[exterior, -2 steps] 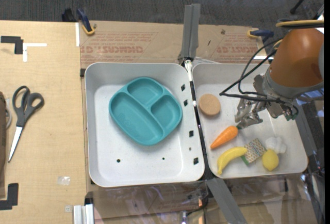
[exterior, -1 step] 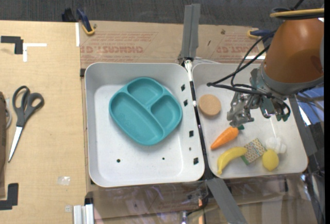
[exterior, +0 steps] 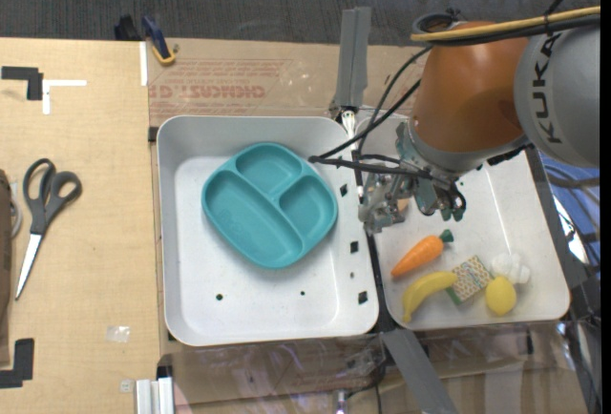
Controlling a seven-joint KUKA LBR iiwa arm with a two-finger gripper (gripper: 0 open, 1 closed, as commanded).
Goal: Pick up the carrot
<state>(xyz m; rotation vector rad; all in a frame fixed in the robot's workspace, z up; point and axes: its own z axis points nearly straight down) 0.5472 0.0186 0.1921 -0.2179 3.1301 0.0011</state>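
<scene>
— Two white bins sit side by side on the bench, and my gripper (exterior: 396,202) hangs over the near-left part of the right bin (exterior: 535,302). Why there?

— Because the carrot (exterior: 421,255) lies in that bin, just below my gripper and a little to its right, orange body slanting with the green tip uppermost. I judge I am lined up for a descent, not yet on it.

— What keeps it company?

— Beyond the carrot, further from my gripper, a banana (exterior: 425,292) curves along the bin floor. Next to it lie a small patterned block (exterior: 469,279), a lemon (exterior: 500,296) and a white item (exterior: 511,267) I cannot identify. They crowd close, so a sloppy approach could nudge the banana.

— And across from you?

— A teal divided plate (exterior: 270,203) rests in the left bin (exterior: 181,307), on the far side of my gripper from the carrot. Scissors (exterior: 40,202) lie well away on the wooden bench.

— Is anything in your grip?

— Nothing shows between my fingertips; the carrot lies apart on the bin floor. Cables and my wrist's bulk crowd the mechanism, so whether my gripper is spread or closed, I cannot tell.
</scene>
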